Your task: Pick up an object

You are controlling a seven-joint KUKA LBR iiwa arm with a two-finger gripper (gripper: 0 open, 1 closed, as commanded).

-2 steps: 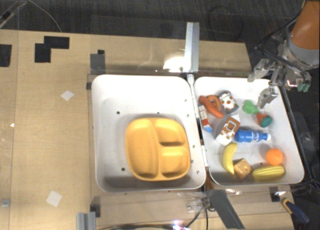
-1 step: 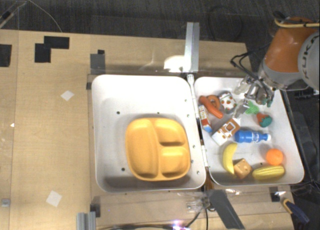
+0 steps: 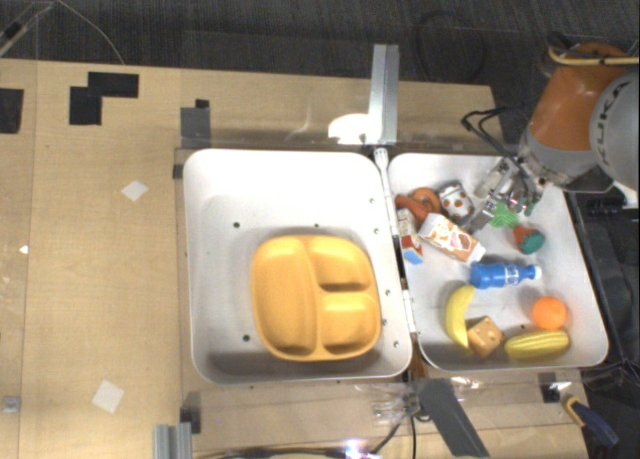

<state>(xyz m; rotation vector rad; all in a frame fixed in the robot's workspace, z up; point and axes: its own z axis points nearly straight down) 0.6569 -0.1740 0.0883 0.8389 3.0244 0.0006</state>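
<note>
Gripper (image 3: 507,197) low in right bin's (image 3: 590,277) far corner, over green piece (image 3: 506,217); grip state cannot be told; piece lies beside carton (image 3: 449,238) and ball (image 3: 453,201); likely light, hard plastic, small, slippery; best pinched across its middle.

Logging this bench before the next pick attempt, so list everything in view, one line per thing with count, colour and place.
Bins: two, white, side by side on the bench.
Divided plate: one, yellow, left bin.
Banana: one, yellow, right bin, near front.
Corn cob: one, yellow, right bin front edge.
Wooden block: one, tan, between banana and corn.
Orange: one, orange, above the corn.
Bottle: one, blue, lying mid right bin.
Carton: one, white and red, above the bottle.
Gripper: one, grey, over the right bin's back.
</note>
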